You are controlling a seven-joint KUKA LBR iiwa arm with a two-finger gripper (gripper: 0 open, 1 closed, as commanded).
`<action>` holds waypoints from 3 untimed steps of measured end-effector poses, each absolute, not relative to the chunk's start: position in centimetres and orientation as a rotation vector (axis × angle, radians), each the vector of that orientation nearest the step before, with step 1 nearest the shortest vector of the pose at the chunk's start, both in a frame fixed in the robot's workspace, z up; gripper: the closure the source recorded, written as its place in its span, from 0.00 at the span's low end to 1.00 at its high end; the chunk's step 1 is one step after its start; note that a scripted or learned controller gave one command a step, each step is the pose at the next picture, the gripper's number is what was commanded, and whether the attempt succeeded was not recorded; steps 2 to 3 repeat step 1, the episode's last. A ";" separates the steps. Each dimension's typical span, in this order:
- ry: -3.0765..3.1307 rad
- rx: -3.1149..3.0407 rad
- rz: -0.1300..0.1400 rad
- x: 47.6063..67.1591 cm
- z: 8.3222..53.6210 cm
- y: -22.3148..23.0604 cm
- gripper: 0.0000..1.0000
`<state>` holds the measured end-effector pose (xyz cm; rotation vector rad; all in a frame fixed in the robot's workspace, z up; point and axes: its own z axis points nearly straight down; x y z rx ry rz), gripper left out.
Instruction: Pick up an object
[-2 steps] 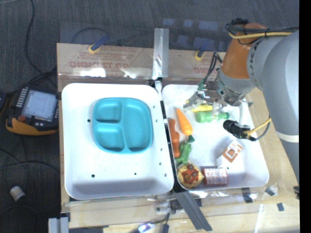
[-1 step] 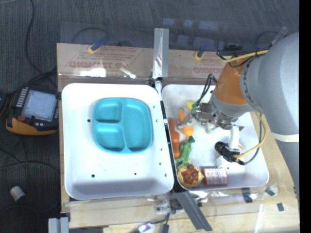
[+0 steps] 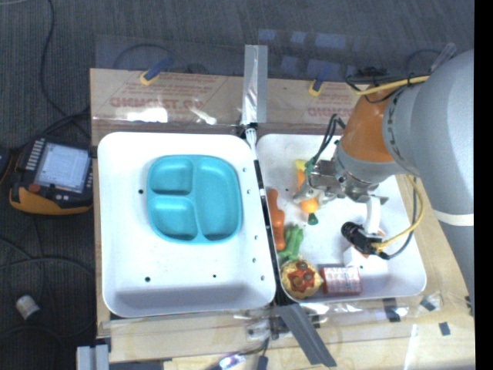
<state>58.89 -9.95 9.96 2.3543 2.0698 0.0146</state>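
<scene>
Two bins | claw (image 3: pixel 314 193) over right bin (image 3: pixel 400 241), grip unclear | can (image 3: pixel 340 280) label unreadable

Dark grey carpet (image 3: pixel 154 6) — loose black cables (image 3: pixel 46 21)

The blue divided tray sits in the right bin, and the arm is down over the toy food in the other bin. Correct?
Not quite. The camera view shows the blue divided tray in the left bin, not the right. The arm is down over the toy food, such as the carrot, in the right bin.
</scene>
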 end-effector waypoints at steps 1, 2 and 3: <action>2.120 2.315 -0.006 65.5 20.8 -5.7 1.00; 2.120 2.315 -0.006 65.5 20.8 -5.7 1.00; 2.120 2.315 -0.006 65.5 20.8 -5.7 1.00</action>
